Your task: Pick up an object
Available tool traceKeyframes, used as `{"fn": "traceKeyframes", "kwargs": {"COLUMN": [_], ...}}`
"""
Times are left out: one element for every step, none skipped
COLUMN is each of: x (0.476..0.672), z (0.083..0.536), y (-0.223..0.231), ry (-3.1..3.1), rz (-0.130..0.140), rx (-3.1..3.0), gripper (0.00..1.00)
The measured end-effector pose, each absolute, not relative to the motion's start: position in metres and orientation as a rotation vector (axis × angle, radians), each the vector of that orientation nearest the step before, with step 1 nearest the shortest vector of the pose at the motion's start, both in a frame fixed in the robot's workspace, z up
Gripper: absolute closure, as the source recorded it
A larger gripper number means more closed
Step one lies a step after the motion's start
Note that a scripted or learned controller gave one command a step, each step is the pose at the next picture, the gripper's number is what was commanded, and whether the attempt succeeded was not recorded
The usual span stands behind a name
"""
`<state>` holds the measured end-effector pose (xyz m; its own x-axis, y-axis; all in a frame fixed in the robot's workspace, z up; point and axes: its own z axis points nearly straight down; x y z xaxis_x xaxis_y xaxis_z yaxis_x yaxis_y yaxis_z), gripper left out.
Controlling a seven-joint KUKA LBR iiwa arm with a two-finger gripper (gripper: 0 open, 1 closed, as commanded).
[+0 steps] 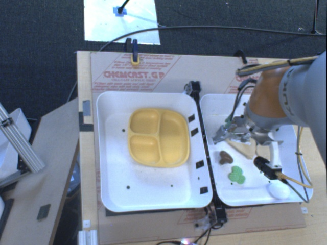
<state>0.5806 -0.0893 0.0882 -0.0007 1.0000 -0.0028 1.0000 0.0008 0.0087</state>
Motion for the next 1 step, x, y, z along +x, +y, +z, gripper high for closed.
{"fn": "traceKeyframes", "kwargs": {"x": [0.5838], "z": [0.1026], "y": [-0.0914], "ry": [2.207], "rz": [0.015], "rx": [2.208], "gripper": [1.0]}}
